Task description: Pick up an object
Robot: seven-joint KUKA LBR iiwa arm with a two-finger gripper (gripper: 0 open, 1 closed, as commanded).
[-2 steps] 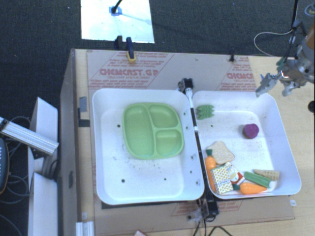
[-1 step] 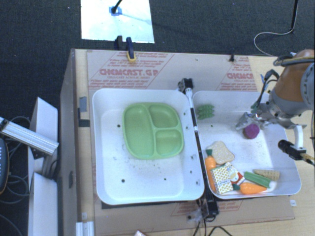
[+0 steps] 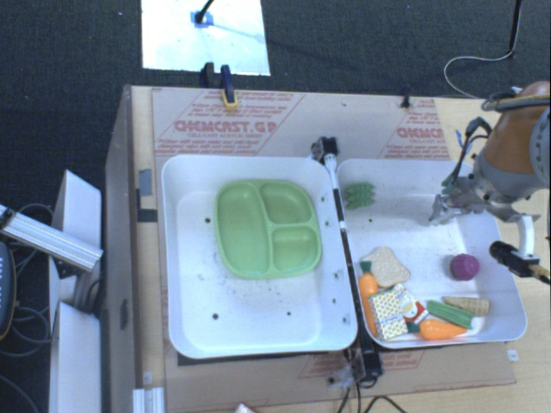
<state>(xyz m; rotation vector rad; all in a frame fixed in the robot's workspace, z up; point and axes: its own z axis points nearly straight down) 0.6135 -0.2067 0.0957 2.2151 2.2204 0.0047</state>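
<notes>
The right bin holds several toy foods. A green leafy piece lies at its back left, a bread slice near the middle, and a purple ball to the right. Along the front lie a small carrot, a colourful box, a green stick, an orange carrot and a tan cracker. My gripper hangs over the bin's back right part, apart from all the pieces, up and left of the purple ball. Nothing is seen in it.
The left bin bears a green divided plate. A dark divider rail runs between the bins. The grey arm with its orange band comes in over the right bin's far right edge. Bare bin floor lies below the gripper.
</notes>
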